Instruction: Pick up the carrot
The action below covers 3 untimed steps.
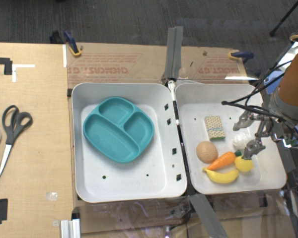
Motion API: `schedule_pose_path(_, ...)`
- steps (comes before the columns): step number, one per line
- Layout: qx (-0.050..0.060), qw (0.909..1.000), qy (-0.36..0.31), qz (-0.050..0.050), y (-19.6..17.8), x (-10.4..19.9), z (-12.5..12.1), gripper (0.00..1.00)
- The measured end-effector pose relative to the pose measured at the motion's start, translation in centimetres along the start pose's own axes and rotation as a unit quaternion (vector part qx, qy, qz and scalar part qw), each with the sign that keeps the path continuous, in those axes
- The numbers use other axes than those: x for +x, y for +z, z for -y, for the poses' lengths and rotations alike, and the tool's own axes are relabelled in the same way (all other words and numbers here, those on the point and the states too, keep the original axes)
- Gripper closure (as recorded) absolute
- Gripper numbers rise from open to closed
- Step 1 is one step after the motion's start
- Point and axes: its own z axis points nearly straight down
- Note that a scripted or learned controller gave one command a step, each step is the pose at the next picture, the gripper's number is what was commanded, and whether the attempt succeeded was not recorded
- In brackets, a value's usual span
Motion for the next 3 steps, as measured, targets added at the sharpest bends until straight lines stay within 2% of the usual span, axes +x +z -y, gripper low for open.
schedule_pose_path(1,0.0,0.9302,-0.367,0.001,10.8,-1.5,-1.0,0.0)
schedule_pose_path(2,0.0,0.9292,-0.37,0.003,9.8,-1.7,-1.3,1.0)
schedule_pose_path(3,-0.001,0.9039,-0.428,0.002,-0.2,-5.7,-8.3,1.0)
